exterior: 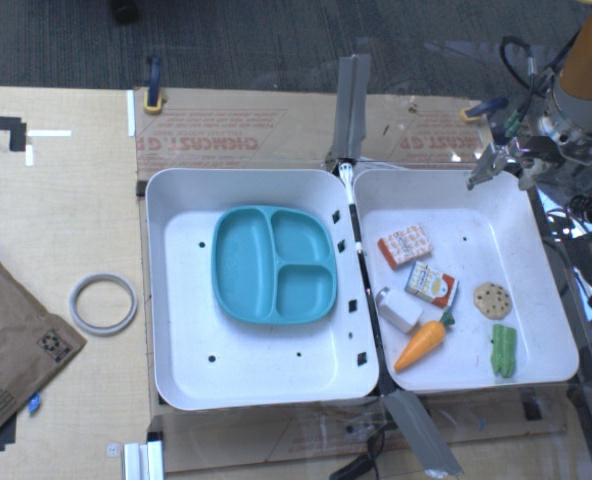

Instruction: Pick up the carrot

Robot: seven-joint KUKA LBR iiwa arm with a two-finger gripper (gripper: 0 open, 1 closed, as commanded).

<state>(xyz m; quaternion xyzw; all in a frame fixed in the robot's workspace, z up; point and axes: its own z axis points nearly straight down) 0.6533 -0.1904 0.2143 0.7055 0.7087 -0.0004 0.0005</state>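
Camera view
Setting: dark carpet at the top, a pale wooden counter (56, 228) below it, with cardboard sheets under two white bins set side by side.
Arm: orange band and grey wrist enter at the upper right corner, cables hanging around them.
Claw (504, 164): poised over the far right corner of the right bin (476, 363), with nothing between its fingers; whether they are spread or pressed together cannot be told at this angle.
Carrot (422, 341): orange with a green top, lying tilted on the floor of the right bin, well below the claw and a little left of it, near the bin's front edge.
Near the carrot: a white block (398, 310) touching its upper left; a small blue and white carton (431, 285) just above its leafy end.
Other things in the right bin: an orange and white packet (405, 245) below-left of the claw; a cookie (492, 299) almost straight below it; a green vegetable piece (503, 351) further down, right of the carrot.
Left bin (176, 358): well left of the claw, holding a teal divided plate (274, 264).
Counter items: a tape ring (103, 302) and a brown cardboard box (11, 338) far to the left.
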